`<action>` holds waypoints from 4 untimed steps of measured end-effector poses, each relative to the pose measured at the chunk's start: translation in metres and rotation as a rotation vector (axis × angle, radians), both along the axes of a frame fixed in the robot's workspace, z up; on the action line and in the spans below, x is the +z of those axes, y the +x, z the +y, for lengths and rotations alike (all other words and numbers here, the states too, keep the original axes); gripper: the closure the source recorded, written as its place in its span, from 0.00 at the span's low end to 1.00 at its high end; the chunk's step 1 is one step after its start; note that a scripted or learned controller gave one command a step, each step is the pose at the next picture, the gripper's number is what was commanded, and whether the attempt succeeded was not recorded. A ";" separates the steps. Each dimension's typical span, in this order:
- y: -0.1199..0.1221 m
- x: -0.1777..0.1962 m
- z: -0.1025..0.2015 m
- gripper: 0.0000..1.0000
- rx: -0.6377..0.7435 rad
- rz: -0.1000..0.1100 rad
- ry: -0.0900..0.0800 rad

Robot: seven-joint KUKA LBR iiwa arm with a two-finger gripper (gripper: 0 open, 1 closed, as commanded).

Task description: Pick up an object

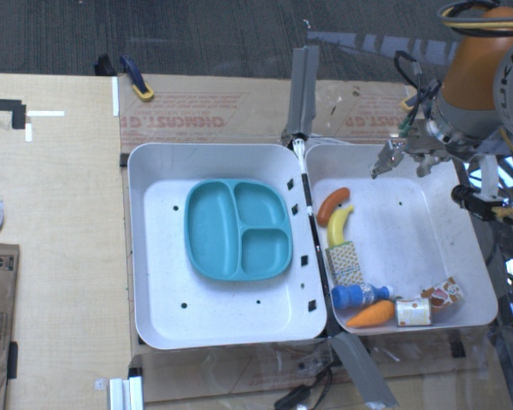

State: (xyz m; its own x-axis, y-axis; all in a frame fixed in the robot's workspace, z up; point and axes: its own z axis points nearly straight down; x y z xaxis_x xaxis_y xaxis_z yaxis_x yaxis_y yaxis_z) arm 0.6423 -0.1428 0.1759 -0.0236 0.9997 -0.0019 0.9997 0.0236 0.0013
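The right bin (445, 229) holds a red-orange sausage (333, 203), a yellow banana (339, 224), a patterned packet (345, 263), a blue bottle (359, 295), an orange carrot (369, 314), a white can (413, 313) and a brown-and-white item (442, 293). My gripper (402, 167) hangs over the bin's far edge, up and to the right of the sausage. It is open, its two fingers spread apart with nothing between them.
A teal divided plate (238, 229) lies in the left bin (154, 254). A grey post (303, 92) stands behind the wall between the bins. Cables and the arm's orange band (483, 67) crowd the upper right. The right bin's middle and right floor is bare.
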 end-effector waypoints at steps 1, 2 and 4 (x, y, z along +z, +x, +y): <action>-0.003 -0.084 -0.060 0.00 0.074 0.001 0.001; -0.085 -0.084 -0.071 0.00 0.106 0.004 0.012; -0.029 -0.082 -0.071 0.00 0.103 -0.002 0.011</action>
